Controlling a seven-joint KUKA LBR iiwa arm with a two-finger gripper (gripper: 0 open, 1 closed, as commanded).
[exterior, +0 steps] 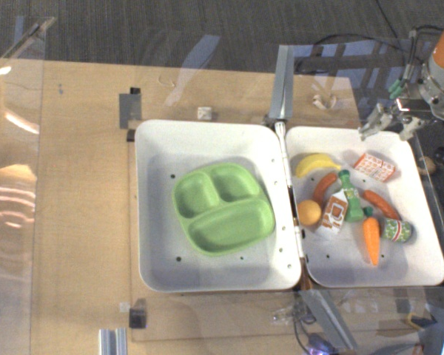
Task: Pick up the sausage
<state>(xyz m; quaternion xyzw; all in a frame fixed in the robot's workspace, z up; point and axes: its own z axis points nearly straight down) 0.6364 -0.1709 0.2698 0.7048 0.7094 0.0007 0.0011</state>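
Observation:
Two reddish sausage-shaped pieces lie in the right bin [422,272]. One sausage [325,186] lies just below the banana [315,164], and the other sausage-like piece [382,204] lies right of the carton [335,211]. My gripper [388,129] hangs over the bin's far rim at the top right, up and right of both pieces. It is open, with nothing between its fingers.
The right bin also holds an orange [308,213], a carrot [371,240], a small can [397,231] and a red and white box [374,168], packed close around the sausages. A green divided plate [222,208] sits in the left bin [155,198].

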